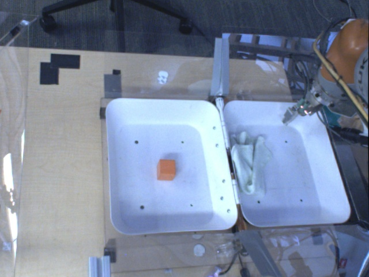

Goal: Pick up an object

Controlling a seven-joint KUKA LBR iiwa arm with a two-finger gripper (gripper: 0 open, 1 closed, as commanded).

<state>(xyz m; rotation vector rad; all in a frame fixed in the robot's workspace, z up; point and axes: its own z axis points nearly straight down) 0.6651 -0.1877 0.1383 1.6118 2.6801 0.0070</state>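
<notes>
I'm at the approach step, nothing gripped: I can't tell how the gripper [291, 115] is set, and the crumpled pale-green cloth [251, 163] lies below-left of it, the small orange cube [166, 169] well beyond, so next I descend onto one.

I was running this rig in what looked like a robotics lab. A pale wooden bench [57, 172] carried two white bins [121, 212] framed by metal brackets [218, 68], with black tape marks [57, 68] on it. An office chair's wheeled base [115, 4] stood on grey carpet [230, 4] behind, and loose cables [300, 74] ran beside the arm [346, 56].
</notes>
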